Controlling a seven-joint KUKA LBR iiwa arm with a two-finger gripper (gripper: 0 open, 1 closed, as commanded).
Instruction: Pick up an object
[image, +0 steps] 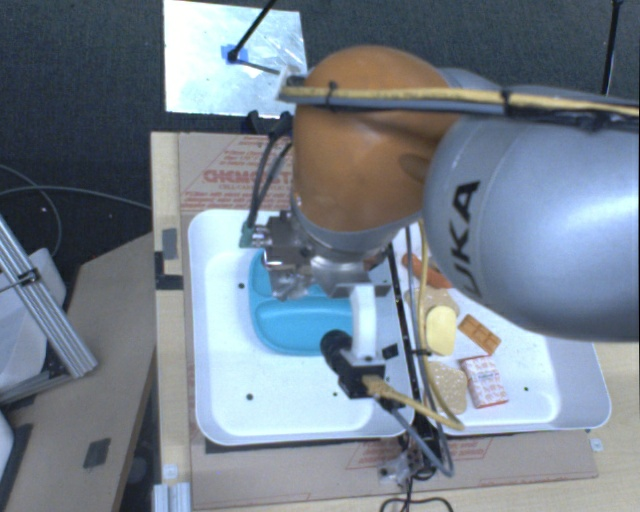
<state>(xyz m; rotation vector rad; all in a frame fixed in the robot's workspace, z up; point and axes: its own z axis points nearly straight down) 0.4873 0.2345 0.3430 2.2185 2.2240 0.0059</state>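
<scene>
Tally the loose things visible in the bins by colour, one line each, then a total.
Blue: 1, the blue dish
Yellow: 1, the yellow block
Orange: 1, the orange wafer
Red: 1, the red packet
Tan: 1, the tan sponge
Total: 5; the arm hides more.

I worked in a robotics lab: my grey arm (540, 220) with its orange band (365, 130) hung over white bins (225, 400) on a cardboard-covered surface (215, 165), with aluminium framing (40, 300), loose black cables (60, 200) and dark backdrop around.
</scene>
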